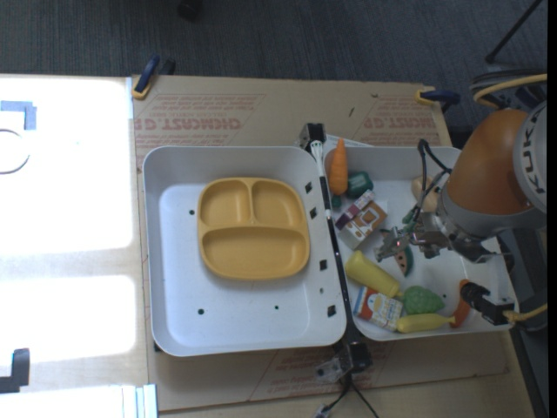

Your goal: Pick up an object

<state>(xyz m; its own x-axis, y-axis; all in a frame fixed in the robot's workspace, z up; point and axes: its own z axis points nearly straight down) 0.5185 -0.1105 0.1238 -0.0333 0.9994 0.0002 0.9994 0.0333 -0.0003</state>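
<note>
camera view: tool [402,244] low in right bin [487,273], finger state impossible to tell. nearest pick, yellow tube [372,274], just below-left of tool, long axis slanting down to the right.

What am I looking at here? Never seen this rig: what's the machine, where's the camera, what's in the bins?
One fixed camera looks down at a slant on a bench with two shallow white bins. The grey robot arm with an orange band reaches in from the right; its two-finger gripper hovers low over the right bin. I cannot tell whether it grips anything. The left bin holds a yellow divided plastic plate. The right bin holds toy food: an orange carrot, a yellow bottle-like piece, a green leafy piece and small printed boxes.
</note>
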